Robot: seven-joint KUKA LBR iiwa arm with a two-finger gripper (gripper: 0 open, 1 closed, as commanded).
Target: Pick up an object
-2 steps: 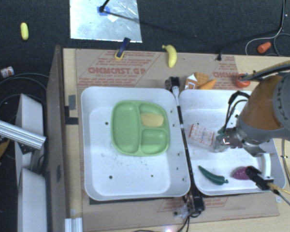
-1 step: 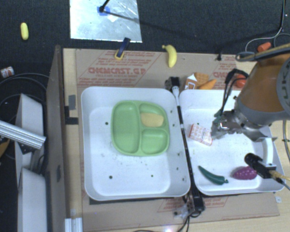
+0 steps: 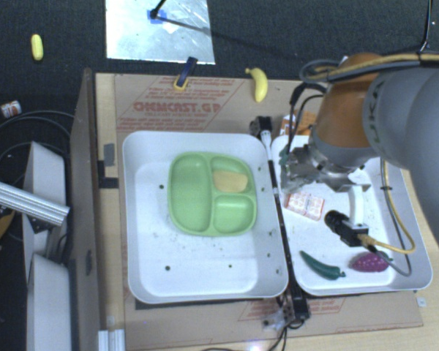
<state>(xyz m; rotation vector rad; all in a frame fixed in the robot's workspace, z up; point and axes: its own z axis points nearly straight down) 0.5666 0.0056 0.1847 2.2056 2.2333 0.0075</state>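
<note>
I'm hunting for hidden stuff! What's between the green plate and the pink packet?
In the camera view, nothing lies between the green plate and the packet except the rims where the two bins meet.

Plate (image 3: pixel 194 192) in left bin (image 3: pixel 154 269), pepper (image 3: pixel 320 265) in right bin (image 3: pixel 418 266)

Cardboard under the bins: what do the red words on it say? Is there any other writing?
"CHEMCAST GP": big red print on the cardboard, a bit blurry.
Smaller red lines above it: too blurred to read.
Red print on the cardboard's near edge: too blurred.
Packet in the right bin: red marks, too small to read.
</note>
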